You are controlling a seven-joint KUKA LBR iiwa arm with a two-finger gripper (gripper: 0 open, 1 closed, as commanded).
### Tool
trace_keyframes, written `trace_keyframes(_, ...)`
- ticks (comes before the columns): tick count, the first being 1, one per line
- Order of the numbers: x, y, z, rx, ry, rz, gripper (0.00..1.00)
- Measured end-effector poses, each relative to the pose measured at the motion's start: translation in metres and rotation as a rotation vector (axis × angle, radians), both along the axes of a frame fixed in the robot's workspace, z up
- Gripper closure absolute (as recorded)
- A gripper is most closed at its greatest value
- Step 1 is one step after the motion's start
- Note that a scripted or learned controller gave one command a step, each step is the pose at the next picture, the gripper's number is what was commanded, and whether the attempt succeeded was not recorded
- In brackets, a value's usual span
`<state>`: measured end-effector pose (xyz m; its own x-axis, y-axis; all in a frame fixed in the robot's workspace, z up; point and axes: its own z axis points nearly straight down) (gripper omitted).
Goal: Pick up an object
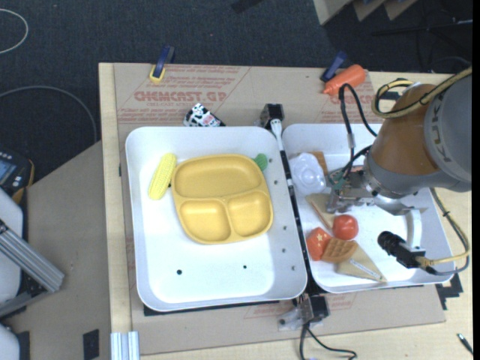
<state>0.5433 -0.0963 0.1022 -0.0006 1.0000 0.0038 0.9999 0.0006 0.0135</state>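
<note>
- Right bin (442, 265), near corner: a tan wedge (358, 262) lies beside a red piece (318, 241); a waffle-textured piece (337, 251) sits between them, all crowded together.
- Middle of the right bin: a red tomato (345, 226), the likeliest object to pick, rests just below the claw (341, 195). Whether the claw is wide or narrow cannot be told; nothing is seen held.
- Advice: descend straight over the tomato, centring it, since a round thing would probably roll if struck off-centre; keep clear of the neighbours touching it.
- Farther in the right bin: a clear crumpled plastic item (306, 173).
- Left bin (217, 287): a yellow divided plate (222, 197), a corn cob (161, 175) beside it.
- Far surface (225, 88): an orange clamp (343, 79).
</note>
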Motion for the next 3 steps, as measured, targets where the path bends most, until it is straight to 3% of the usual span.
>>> trace_keyframes(3, 0.009, -0.003, 0.125, -0.005, 0.007, 0.001, 1.0)
